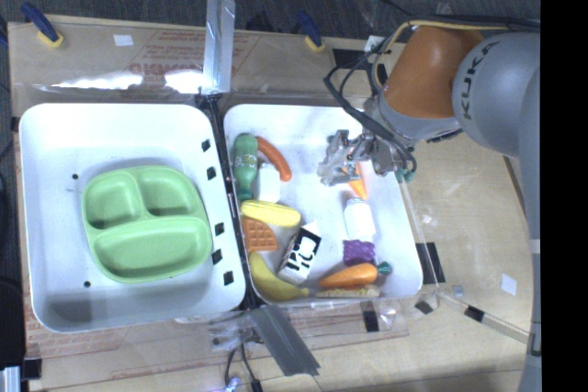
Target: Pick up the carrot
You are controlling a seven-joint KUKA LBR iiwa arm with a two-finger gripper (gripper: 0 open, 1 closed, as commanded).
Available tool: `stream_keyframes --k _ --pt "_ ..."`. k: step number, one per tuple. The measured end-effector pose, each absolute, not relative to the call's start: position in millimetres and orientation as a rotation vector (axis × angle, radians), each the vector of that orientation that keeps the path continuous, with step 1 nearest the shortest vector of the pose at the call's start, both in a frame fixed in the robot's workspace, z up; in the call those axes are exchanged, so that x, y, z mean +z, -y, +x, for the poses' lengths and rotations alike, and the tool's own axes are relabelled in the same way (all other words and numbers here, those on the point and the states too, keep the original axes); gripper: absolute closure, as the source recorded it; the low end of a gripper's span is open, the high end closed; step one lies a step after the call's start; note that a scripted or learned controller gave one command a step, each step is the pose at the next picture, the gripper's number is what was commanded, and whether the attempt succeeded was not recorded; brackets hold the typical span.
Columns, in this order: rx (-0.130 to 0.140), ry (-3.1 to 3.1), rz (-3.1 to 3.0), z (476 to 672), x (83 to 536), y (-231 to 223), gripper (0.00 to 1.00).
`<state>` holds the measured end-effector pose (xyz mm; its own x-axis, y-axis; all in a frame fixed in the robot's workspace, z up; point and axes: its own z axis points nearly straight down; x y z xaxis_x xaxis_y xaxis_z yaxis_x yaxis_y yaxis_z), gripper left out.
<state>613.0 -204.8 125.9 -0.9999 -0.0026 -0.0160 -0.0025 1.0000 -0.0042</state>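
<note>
The carrot (349, 275) is orange with a green top at its right end. It lies flat near the front wall of the right bin (303, 119), just below a purple item (358, 250). My gripper (342, 157) hangs over the back right part of that bin, well behind the carrot and apart from it. A small orange and white piece (356, 186) lies just in front of the gripper. Nothing can be seen held in the gripper.
The right bin also holds a green vegetable (244, 159), an orange-red sausage (275, 158), a white bottle (358, 218), a yellow piece (271, 214), a waffle (260, 237), a banana (271, 282) and a black-and-white box (301, 252). A green divided plate (144, 223) sits in the left bin (46, 133).
</note>
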Motion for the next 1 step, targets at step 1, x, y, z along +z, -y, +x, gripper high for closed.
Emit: stream_keyframes --k 1 --pt "-0.006 -3.126 -0.006 613.0 125.5 204.4 0.0"
